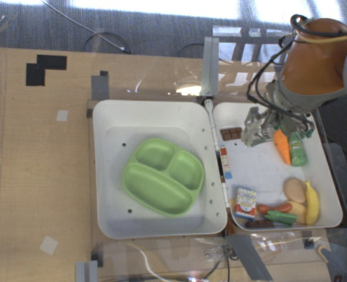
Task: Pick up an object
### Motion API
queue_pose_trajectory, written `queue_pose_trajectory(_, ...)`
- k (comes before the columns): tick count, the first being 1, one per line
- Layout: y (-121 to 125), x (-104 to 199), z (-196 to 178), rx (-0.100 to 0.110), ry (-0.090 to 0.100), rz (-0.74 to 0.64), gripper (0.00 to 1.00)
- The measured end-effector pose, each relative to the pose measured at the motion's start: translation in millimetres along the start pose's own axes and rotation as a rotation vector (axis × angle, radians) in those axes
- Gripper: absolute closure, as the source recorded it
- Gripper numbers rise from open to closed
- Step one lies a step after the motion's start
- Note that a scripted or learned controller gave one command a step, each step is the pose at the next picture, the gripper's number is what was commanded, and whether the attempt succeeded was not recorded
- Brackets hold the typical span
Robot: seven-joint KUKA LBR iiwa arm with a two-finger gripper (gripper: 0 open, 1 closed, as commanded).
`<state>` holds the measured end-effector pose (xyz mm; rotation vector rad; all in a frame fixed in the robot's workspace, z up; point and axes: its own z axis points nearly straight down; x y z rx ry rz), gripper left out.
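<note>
Progress on the task is judged to be at an early stage: nothing is seen lifted. The claw [256,128] is lowered into the far part of the right bin [332,216], just left of the carrot [282,146] and the green packet [297,153]. Whether its fingers are spread or clenched cannot be told, because they are seen as one grey mass, and no object is seen between them. A small brown block [231,134] lies just left of the claw. At the near end of the same bin a banana [312,202], an egg-like piece [294,190], a small carton [245,202] and a red and a green pod are gathered. The left bin [103,216] carries a green divided plate [163,175]. The grasp and the lift are judged to be left.
</note>
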<state>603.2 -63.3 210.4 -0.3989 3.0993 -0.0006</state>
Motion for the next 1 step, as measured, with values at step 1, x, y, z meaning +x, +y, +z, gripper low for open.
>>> queue_pose_trajectory(1, -77.5, -50.5, -55.6, 0.003, 0.001, -0.166, 1.00)
